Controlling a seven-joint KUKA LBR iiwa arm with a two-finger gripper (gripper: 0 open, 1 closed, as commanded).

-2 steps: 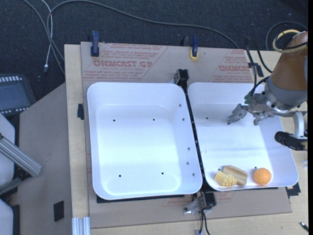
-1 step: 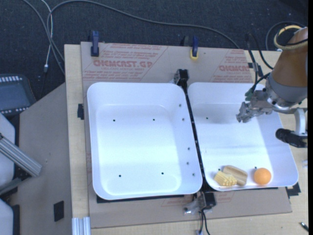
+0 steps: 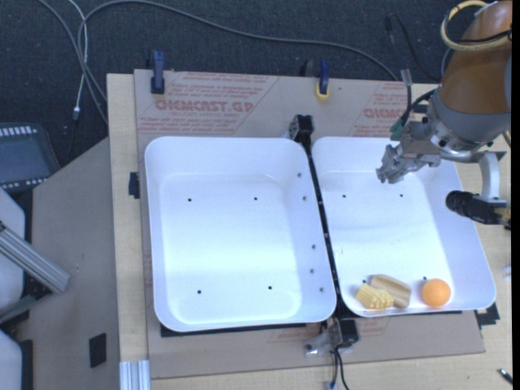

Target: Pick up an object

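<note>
Orange ball point(image 3: 436, 292) well apart from fingers point(image 3: 393, 171)

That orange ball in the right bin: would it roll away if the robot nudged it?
Probably. The orange ball looks round and smooth, so a nudge would likely send it rolling. It sits near the right bin's front rim, which might stop it. It may slip between closing fingers.

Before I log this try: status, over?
Gripper above right bin's far end, nothing seen between fingers. Orange ball, corn, bread roll at near edge. Path clear.

Orange ball point(image 3: 436, 292), white bins point(image 3: 236, 149)
</note>
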